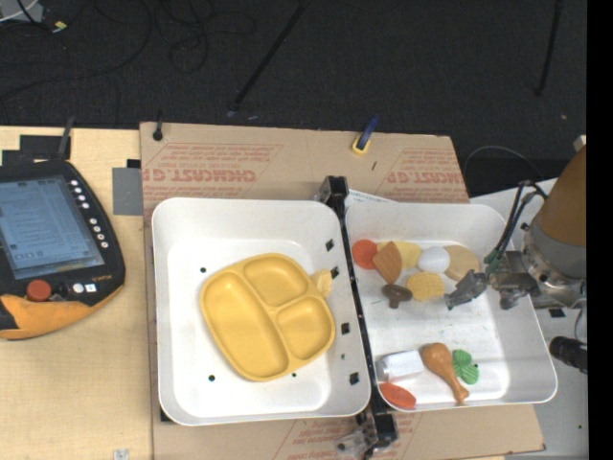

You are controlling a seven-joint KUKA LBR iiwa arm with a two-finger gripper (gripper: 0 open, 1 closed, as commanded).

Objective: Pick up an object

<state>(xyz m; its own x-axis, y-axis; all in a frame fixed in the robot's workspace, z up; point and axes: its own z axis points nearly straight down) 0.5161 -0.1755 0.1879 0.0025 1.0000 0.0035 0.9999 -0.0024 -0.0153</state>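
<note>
Gripper [466, 291] sits low at the right of the frame, over the right bin [522, 348], its dark fingers pointing left toward the cluster of toy food; they look slightly parted with nothing between them, though the view is small there. Arm body, grey with orange above, enters from the right edge, so the reach is short and slanted, which explains why the fingertips come in sideways rather than straight down. Nearest candidates for the pick: a yellow oval piece [425, 286] just beside the fingertips, a tan piece [463, 260] just above them, a white egg-like piece [435, 259], a brown wedge [388, 262], a red round piece [364, 252] and a small dark mushroom-shaped piece [397, 295]. Lower in the same bin lie a drumstick [443, 365], a green piece [465, 364], a white block [401, 363] and a red piece [397, 397], well apart from the fingers. Left bin [182, 257] holds a yellow divided plate [266, 314], lying flat. Teach pendant [53, 257] rests at the far left of the bench. My judgement: the approach is still under way, nothing lifted yet; the crowded cluster risks a nudge instead of a clean grip.
</note>
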